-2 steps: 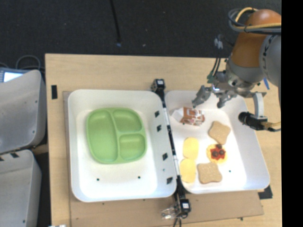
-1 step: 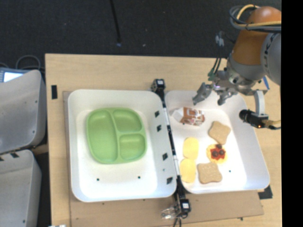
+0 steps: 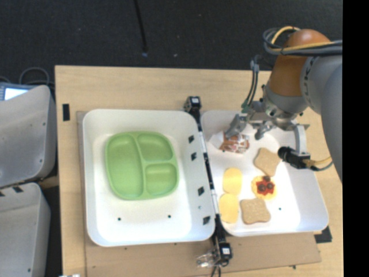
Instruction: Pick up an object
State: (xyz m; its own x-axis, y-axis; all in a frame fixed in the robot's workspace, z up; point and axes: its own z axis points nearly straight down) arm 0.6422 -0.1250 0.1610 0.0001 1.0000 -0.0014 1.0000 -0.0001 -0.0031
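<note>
A matt, wood-like bench (image 3: 144, 88) is seen. The bins (image 3: 92, 212) look like smooth white plastic, the green tray (image 3: 141, 165) like satin plastic. The arm (image 3: 323, 79) appears smooth, its orange band (image 3: 294, 68) glossy.

No readable text, labels or numbers, view perhaps too coarse

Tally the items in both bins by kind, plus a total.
Green divided plate: 1, left bin
Bread slices: 2
Yellow slices, likely cheese: 2
Yellow round piece with red topping: 1
Red-and-white piece by the gripper: 1
All food is in the right bin.
Total: 7
</note>
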